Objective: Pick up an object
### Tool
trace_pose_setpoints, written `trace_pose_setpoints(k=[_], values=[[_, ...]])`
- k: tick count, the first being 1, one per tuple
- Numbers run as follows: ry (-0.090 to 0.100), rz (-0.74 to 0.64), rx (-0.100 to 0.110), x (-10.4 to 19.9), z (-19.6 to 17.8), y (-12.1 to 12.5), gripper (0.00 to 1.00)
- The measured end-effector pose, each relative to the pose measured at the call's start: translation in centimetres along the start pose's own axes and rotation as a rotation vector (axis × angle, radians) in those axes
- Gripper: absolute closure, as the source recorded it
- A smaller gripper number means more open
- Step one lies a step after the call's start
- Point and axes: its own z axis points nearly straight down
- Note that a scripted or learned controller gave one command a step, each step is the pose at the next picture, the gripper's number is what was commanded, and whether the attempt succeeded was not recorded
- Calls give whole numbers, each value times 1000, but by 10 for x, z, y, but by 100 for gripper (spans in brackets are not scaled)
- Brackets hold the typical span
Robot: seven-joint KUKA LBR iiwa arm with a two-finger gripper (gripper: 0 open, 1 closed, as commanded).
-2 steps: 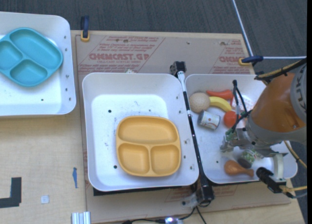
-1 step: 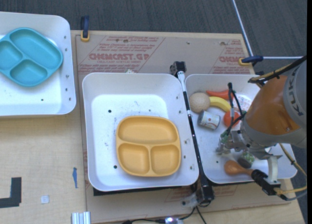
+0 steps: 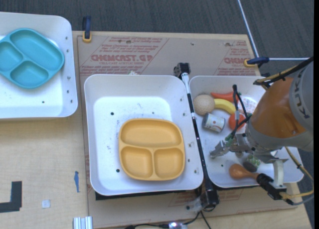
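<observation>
**Jaws low over the right bin, grip unclear**

Jaws (image 3: 224, 148) hang over the right bin (image 3: 215, 174), at lower right of the frame, pointing left from the arm's wrist (image 3: 271, 123), which carries the orange band. Whether they are open or closed cannot be told; the metal parts blur together, and nothing can be seen caught between them.

Several small things lie in that bin. A beige ball (image 3: 203, 104) sits near its upper left corner. Just right of it lie a yellow banana (image 3: 225, 106) and, above that, an orange carrot-like piece (image 3: 223, 95). A small grey-and-white cylinder (image 3: 214, 122) lies on its side below the ball, up and left of the jaws and apart from them. An orange pear-shaped toy (image 3: 239, 171) lies near the bin's lower edge, below and right of the jaws.

The left bin (image 3: 99, 123), in the middle of the frame, holds a yellow divided plate (image 3: 151, 149). At upper left, a blue divided plate (image 3: 30, 57) rests on a white tray (image 3: 60, 98). Both bins sit on a table (image 3: 45, 163) partly covered by a printed brown sheet (image 3: 129, 54).
</observation>
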Motion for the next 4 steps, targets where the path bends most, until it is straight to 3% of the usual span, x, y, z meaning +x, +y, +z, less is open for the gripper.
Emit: trace_pose_setpoints(k=[4], values=[[2, -1, 0, -1, 0, 0, 0]])
